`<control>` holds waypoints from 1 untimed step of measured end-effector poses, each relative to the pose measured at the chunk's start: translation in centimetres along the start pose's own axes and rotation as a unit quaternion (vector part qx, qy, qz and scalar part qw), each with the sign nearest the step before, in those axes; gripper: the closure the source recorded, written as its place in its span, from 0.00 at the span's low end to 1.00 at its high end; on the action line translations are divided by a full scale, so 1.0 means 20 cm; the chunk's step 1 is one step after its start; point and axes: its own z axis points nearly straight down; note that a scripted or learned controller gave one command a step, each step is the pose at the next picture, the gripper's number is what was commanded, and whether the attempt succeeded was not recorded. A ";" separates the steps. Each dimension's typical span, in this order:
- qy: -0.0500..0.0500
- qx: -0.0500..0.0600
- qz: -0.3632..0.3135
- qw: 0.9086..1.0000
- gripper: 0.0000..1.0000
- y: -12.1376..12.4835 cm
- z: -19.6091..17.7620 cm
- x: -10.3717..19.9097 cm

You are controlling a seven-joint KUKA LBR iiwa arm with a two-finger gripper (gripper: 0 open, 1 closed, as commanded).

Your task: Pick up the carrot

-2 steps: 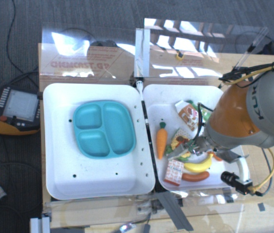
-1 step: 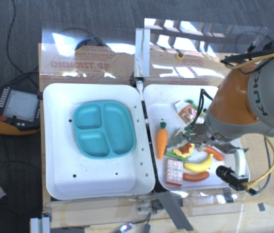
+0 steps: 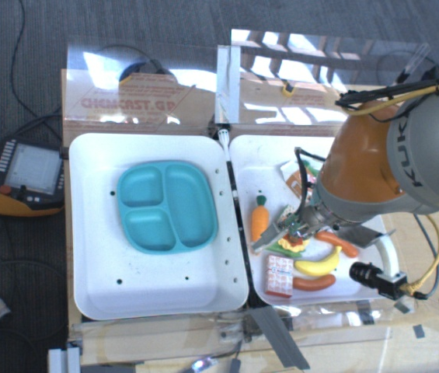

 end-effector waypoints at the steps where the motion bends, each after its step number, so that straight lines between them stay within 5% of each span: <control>1: 0.000 0.000 0.009 1.000 0.00 -0.05 0.00 -0.19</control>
